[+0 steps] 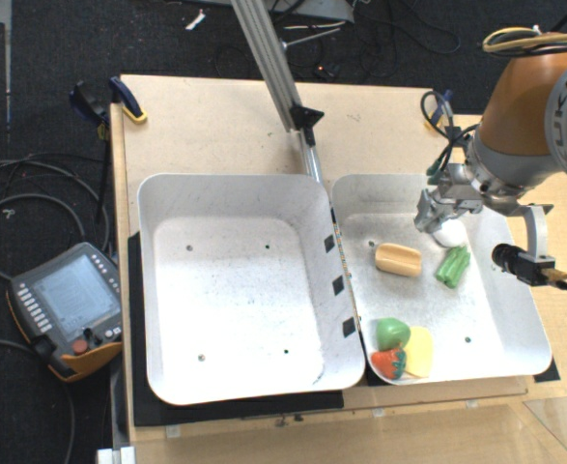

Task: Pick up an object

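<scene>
I am watching the pincer (440,213) hanging low over the far part of the right bin (515,351), just above a small white object (449,231); I cannot tell its opening or whether it is gripping anything. Just beside it the green piece (453,266) and tan block (399,259) are lying loose, likely the easiest targets, with more toys (402,349) bunching in the near left corner.

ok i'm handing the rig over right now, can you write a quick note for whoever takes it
End effector: low over the back of the right bin, at a white object. Whether it grips anything cannot be made out.
Things: all in the right bin. A tan block lies near the middle, a green piece to its right. In the front left corner sit a green round item, a red item and a yellow item bunched together.
Done: no object visibly lifted.
Left: secure a grasp and lift one object.
</scene>
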Motion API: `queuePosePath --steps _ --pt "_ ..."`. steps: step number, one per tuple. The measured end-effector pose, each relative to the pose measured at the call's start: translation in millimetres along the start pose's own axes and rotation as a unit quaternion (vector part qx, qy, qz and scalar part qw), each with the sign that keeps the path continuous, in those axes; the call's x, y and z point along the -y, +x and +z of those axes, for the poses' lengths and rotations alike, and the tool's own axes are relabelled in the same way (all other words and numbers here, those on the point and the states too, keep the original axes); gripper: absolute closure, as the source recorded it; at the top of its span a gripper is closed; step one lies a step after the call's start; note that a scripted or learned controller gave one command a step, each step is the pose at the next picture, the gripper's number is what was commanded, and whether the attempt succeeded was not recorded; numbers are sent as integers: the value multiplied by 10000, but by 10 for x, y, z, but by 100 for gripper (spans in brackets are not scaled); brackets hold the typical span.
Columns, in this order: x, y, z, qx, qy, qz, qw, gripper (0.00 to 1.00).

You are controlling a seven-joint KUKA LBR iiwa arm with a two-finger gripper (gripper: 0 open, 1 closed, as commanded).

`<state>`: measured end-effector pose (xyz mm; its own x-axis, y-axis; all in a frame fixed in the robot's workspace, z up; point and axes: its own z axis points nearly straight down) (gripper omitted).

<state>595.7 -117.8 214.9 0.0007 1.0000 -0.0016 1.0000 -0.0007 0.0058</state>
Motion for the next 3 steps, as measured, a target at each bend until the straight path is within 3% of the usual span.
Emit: queuePosePath --steps 1,3 --pt "-12 2 -223 -3 9 -15 10000 100" --pt "333 955 -210 -17 37 -40 10000 100"
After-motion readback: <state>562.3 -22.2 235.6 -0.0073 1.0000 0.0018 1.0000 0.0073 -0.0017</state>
